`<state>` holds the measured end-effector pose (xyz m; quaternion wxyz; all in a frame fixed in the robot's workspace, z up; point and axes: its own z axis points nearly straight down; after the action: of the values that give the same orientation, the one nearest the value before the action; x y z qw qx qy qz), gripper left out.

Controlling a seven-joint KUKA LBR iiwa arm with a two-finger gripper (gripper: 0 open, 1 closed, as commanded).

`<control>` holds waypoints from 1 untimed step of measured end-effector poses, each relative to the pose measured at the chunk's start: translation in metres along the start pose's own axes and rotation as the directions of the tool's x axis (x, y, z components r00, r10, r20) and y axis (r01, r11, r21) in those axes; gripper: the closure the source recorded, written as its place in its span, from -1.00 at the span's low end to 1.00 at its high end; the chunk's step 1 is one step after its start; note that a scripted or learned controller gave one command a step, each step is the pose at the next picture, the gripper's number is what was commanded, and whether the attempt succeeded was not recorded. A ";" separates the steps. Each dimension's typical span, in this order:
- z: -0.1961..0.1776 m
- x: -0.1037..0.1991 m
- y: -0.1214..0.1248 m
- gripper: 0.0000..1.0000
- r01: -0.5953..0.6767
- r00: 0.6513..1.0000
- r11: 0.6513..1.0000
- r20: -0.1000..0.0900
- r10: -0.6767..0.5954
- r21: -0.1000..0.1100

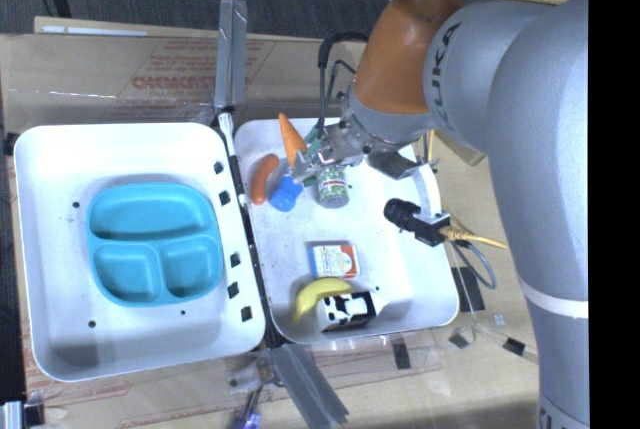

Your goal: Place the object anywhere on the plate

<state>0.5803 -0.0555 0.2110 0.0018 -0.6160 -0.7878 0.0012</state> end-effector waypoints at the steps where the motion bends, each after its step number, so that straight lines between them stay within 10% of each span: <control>1: 0.021 0.059 -0.017 1.00 -0.065 0.998 0.998 0.000 0.065 0.002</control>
<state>0.5495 -0.0023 0.1905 0.0022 -0.6414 -0.7672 0.0019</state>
